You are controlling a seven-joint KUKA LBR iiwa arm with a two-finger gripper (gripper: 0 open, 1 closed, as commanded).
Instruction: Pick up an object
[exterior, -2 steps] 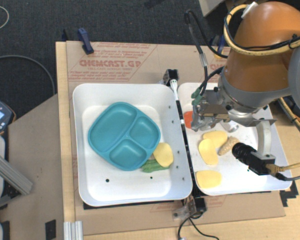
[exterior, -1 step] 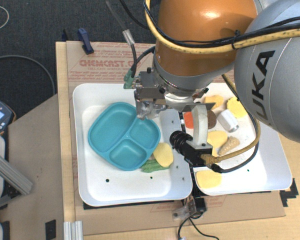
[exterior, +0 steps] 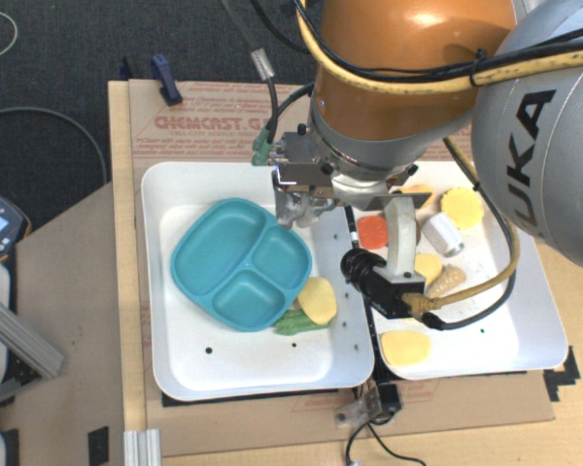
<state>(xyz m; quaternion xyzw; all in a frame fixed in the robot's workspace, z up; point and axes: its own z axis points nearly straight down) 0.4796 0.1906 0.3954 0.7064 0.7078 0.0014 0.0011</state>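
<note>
Camera view shows teal plate centred in left bin, front floor bare.

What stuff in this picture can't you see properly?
1. Right bin, camera view: the arm covers its far part, so whatever lies there is hidden.
2. Green thing, camera view: mostly under the blue plate and yellow piece; too little shows to name it.
3. Orange piece, camera view: partly behind the robot's wrist parts.

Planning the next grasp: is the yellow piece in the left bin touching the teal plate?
Touching. The camera view shows the yellow piece against the lower right rim of the teal plate, with no gap between them.
</note>
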